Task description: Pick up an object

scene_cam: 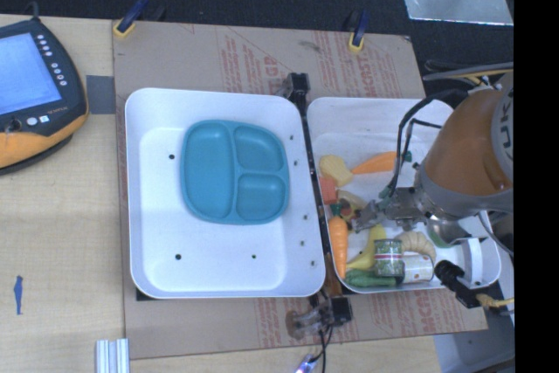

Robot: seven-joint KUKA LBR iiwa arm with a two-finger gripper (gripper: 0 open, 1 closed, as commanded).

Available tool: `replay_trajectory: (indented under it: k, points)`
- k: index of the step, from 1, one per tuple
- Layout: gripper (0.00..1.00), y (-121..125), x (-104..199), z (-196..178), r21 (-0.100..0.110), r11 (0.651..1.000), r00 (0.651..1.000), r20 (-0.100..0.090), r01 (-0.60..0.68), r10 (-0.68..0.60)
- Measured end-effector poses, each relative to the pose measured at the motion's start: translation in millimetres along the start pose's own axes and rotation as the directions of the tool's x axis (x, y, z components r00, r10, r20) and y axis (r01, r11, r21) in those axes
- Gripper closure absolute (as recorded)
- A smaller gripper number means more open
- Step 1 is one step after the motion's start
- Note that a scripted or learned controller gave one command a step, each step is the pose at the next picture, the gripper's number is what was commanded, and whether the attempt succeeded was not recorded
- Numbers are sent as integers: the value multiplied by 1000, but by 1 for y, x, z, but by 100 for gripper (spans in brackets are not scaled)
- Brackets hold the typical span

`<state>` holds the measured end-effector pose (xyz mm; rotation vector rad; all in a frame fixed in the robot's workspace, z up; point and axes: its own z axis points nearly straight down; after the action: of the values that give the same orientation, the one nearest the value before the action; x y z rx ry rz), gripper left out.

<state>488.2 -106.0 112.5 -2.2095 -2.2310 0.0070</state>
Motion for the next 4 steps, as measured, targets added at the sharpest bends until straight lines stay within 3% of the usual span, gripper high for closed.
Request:
replay_trajectory:
  k: [1,2,3,4]
  points:
    - [0,50,3,19,-3,1000,1000,-1,-3,3]
    - [100,50,2,8,-2,1000,1000,-2,-2,2]
    - [0,50,2,8,-2,1000,1000,-1,-1,1]
    - [100,50,1,-2,0,1000,1000,-1,-1,1]
